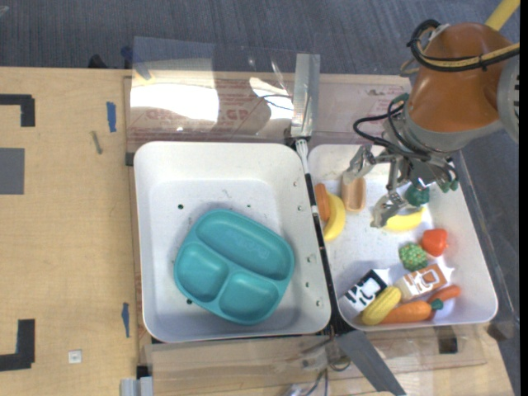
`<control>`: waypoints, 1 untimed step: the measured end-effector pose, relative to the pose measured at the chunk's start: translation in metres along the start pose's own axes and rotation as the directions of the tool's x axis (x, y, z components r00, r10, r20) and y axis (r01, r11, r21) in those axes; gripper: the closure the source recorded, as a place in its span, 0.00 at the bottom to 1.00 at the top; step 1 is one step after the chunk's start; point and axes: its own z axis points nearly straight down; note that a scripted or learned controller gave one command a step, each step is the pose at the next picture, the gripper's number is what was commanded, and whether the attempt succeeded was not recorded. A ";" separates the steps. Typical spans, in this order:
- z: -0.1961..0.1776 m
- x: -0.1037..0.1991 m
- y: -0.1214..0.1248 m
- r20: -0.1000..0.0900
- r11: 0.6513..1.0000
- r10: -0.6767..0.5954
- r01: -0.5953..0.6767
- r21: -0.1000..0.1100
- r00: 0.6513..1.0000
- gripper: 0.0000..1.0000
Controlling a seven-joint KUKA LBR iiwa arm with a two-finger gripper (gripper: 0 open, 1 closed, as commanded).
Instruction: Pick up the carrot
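The carrot (pixel 410 311) is orange with a green tip and lies along the near edge of the right bin (pixel 478 246). It rests between a yellow toy (pixel 379 304) and an orange-and-white carton (pixel 421 280). My gripper (pixel 373 186) hangs over the far half of the same bin, well away from the carrot. Its fingers (pixel 358 162) are spread open with nothing held between them. A small bread roll (pixel 355 194) lies on the bin floor beneath it.
The right bin also holds a banana (pixel 333 215) at its left wall, a yellow piece (pixel 405 219), a green piece (pixel 419 194), a red fruit (pixel 435 241), broccoli (pixel 412 256) and a black-and-white box (pixel 365 287). A teal divided plate (pixel 234 264) sits in the left bin (pixel 157 221).
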 end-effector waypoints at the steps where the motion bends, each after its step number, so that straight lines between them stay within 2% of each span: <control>1: 0.057 0.021 -0.017 -0.017 0.999 0.053 -0.054 -0.007 0.998 0.00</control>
